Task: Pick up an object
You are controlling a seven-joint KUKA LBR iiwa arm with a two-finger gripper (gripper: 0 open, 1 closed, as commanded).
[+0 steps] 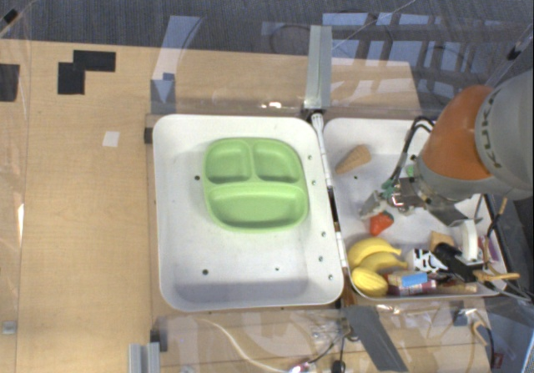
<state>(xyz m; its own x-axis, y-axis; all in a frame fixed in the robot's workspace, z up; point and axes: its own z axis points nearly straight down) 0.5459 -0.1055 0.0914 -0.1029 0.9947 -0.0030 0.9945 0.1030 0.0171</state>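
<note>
The gripper (377, 206) hangs in the right bin (367, 133), grip state unclear; a small red object (381, 222) lies just beside it at 6 o'clock

Small red object (381, 222) in right bin, just above bananas (375, 265).

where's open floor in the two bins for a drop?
Left bin: bare floor all round the green divided plate, widest along the near wall. Right bin: a bare patch at the far end around the cone. Its near end is crowded: bananas, small red object, gripper above.
</note>
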